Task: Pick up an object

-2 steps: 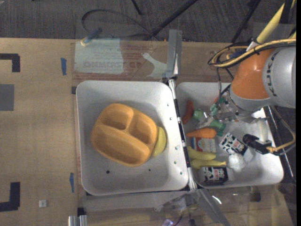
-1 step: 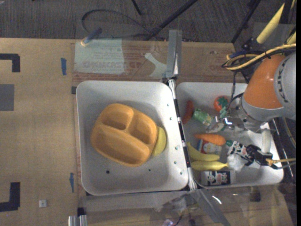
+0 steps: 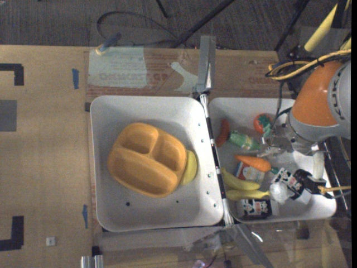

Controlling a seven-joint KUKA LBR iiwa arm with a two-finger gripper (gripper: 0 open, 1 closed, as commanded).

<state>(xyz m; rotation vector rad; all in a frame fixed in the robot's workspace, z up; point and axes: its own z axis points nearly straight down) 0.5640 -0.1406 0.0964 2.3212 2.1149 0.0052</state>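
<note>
Brown desk (image 3: 44, 149) is carrying two shallow white bins side by side, with dark carpet and stand legs showing beyond its far edge. The left bin (image 3: 111, 208) is holding an orange divided tray (image 3: 148, 158) with a yellow piece (image 3: 191, 167) tucked against the tray's right side. The right bin (image 3: 321, 202) is holding a crowd of small toy foods, and the grey arm (image 3: 315, 102) with its orange band is reaching over this bin from the right.

The hand (image 3: 274, 144) is hanging over the middle of the right bin. Whether it is spread or pressed together cannot be told from this angle, and nothing is visibly sitting in it. By that reading, the pick is sitting at the approach step, with no object yet taken.

A carrot (image 3: 254, 162) is lying just below and to the left of the hand, resting across a small box (image 3: 251, 173). A green packet (image 3: 242, 140) is lying just to the hand's left, and a round red-orange fruit (image 3: 262, 123) is sitting just above it. A red sausage (image 3: 223, 132), two bananas (image 3: 240, 186) and a cow-patterned carton (image 3: 256, 207) are lying farther off towards the bin's left and near walls.

The next move is probably calling for a descent centred on one piece alone, since the neighbours are crowding close and a closing grip may be nudging them instead.
</note>
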